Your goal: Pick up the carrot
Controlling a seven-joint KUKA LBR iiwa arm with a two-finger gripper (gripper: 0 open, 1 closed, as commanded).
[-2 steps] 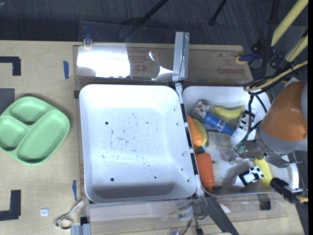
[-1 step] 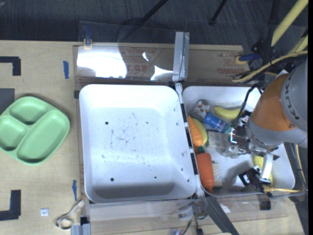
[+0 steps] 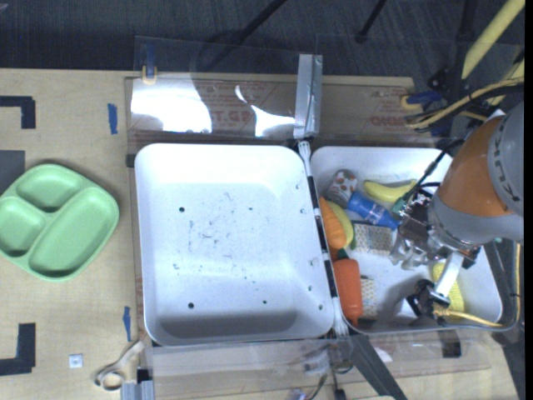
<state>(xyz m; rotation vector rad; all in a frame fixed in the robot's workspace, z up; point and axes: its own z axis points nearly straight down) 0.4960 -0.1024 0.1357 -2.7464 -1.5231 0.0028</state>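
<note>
Wooden bench [image 3: 67, 107] at lower right: the carrot [image 3: 348, 287] lies along the right bin's [image 3: 375, 153] left wall, the gripper [image 3: 412, 248] hanging near it, likely lining up a grasp (claw state: cannot tell).

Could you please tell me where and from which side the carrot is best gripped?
Grip the carrot at mid-length, coming straight down and squeezing across its narrow width. It lies flat and lengthwise close beside the left wall of the right bin, so a side approach is probably blocked.
</note>
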